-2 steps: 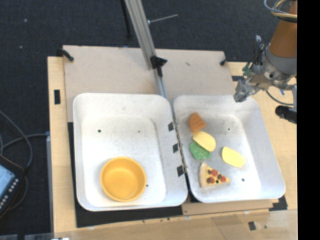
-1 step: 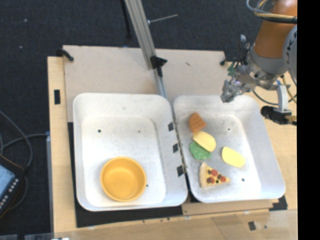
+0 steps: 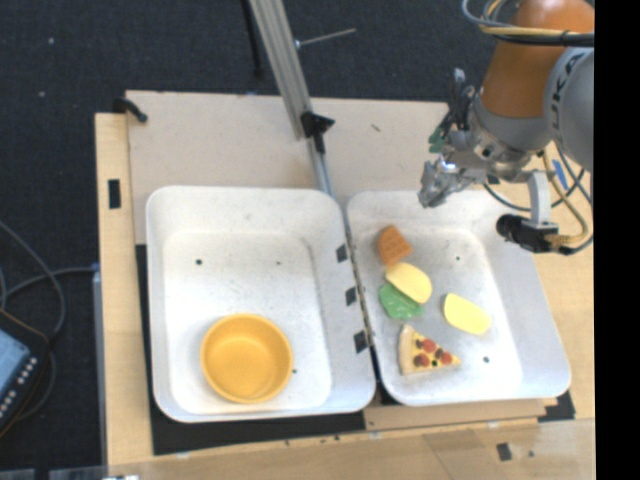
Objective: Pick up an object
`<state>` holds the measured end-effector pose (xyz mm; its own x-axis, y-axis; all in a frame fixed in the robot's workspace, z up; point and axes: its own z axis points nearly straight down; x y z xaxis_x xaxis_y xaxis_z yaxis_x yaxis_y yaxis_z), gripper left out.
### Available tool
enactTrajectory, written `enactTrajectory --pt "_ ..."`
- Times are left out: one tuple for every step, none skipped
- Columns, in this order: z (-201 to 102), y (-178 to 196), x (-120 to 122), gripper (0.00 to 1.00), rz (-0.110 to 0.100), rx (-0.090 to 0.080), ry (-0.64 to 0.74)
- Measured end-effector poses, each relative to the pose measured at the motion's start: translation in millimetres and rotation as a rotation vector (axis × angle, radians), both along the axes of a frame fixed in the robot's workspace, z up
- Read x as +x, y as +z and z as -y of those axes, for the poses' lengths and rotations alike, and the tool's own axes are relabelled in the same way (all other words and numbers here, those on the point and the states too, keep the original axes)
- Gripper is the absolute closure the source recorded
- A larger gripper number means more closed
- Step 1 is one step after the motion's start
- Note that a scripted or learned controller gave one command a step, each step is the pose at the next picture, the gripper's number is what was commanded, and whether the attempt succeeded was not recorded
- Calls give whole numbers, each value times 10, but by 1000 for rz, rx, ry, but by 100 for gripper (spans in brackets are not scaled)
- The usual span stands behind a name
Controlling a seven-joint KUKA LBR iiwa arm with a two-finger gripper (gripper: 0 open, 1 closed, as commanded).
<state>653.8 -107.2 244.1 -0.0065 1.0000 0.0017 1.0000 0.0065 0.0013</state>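
Camera view: the gripper [image 3: 437,190] hangs over the back rim of the right bin [image 3: 520,368], nothing visibly between its fingers; whether they are parted or closed cannot be told. The pick appears to be at the approach stage. The candidates lie below: an orange-brown piece [image 3: 393,243], a yellow piece [image 3: 409,281] touching a green one [image 3: 400,305], a second yellow piece [image 3: 466,314] standing apart, and a pizza slice [image 3: 425,351] near the front. The next move likely calls for a descent forward into the bin. The lone yellow piece offers the most open floor; the clustered pieces sit close to the dividing wall. The left bin [image 3: 170,268] holds a yellow bowl [image 3: 246,357].
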Motion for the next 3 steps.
enactTrajectory --pt "-554 -15 -198 100 -1 0 0" --pt "-973 -34 -311 100 -1 -1 0" --pt "-1496 -107 -316 100 -3 0 0"
